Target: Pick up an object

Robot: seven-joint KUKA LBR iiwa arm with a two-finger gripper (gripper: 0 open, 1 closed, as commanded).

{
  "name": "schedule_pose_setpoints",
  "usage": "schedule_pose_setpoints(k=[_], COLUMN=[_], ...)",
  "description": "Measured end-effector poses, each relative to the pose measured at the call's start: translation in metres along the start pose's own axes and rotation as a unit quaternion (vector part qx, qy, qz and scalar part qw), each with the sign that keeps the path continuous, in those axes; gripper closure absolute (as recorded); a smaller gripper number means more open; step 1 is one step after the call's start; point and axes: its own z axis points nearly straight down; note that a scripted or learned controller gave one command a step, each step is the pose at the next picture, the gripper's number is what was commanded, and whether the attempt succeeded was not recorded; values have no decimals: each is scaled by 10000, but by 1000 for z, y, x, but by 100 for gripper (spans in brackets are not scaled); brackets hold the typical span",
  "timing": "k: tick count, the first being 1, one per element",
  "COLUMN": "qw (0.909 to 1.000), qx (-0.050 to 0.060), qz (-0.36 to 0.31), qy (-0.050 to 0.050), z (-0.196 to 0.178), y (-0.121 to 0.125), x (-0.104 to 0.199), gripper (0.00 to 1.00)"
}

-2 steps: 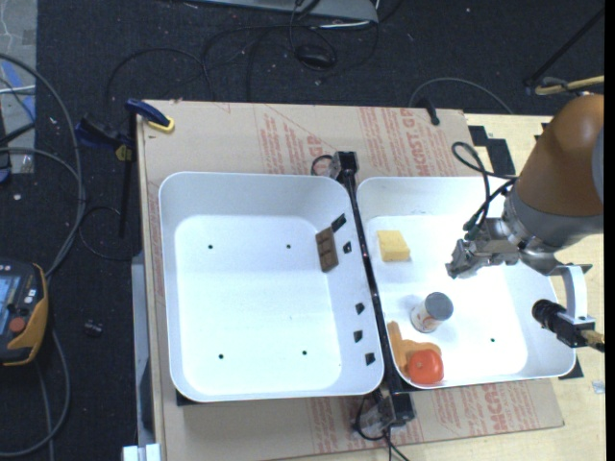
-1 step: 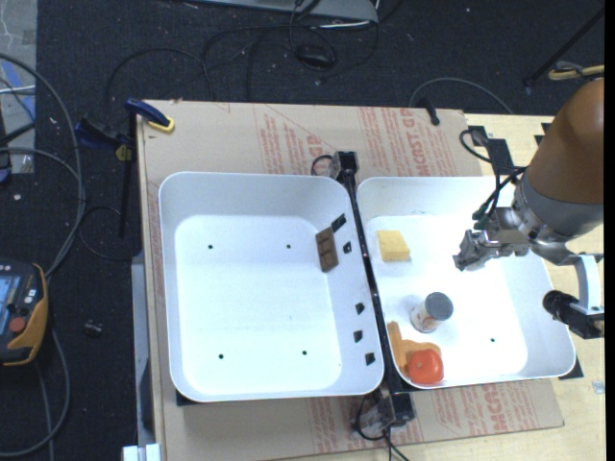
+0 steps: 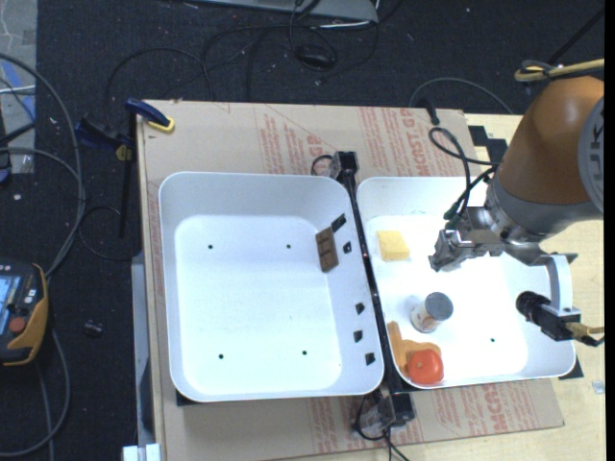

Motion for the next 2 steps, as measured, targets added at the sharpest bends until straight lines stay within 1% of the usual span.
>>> schedule_pose_setpoints(k=[1, 2], qw=[10000, 10000], qx=[3, 8], qz=[-8, -2], qy=[1, -1], z=[-8, 3], y=[-1, -8], x=[55, 103], gripper=[100, 100])
